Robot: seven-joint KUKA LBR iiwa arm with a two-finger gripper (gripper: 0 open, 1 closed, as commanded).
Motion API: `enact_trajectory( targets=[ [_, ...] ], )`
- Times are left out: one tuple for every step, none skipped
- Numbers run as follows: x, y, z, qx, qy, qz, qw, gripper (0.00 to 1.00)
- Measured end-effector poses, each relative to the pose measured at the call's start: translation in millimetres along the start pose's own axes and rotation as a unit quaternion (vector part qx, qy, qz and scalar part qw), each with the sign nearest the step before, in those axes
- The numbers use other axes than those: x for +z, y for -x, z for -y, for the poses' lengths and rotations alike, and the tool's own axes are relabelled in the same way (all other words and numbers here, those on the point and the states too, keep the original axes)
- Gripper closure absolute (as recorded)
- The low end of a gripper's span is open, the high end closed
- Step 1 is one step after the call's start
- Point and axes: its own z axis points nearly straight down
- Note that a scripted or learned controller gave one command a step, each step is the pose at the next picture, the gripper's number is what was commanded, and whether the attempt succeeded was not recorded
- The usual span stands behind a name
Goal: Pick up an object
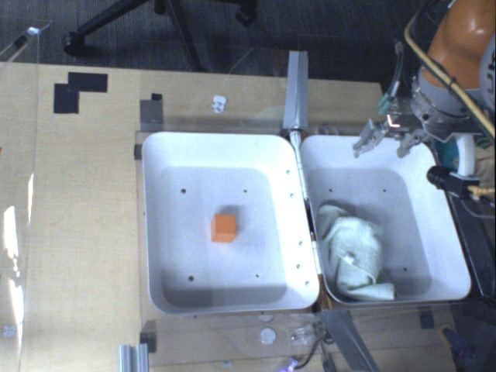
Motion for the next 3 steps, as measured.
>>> enact_trajectory(
  targets=[
    [135.6,-3.1,-23.0,-0.012,0.0,0.0,0.9999,0.0],
    [126.7,-4.1,-24.0,-0.013,0.001,0.0,0.9999,1.0],
    [31.3,-48.2,-49.2,0.006,0.002,0.001,1.0,1.0]
  ],
)
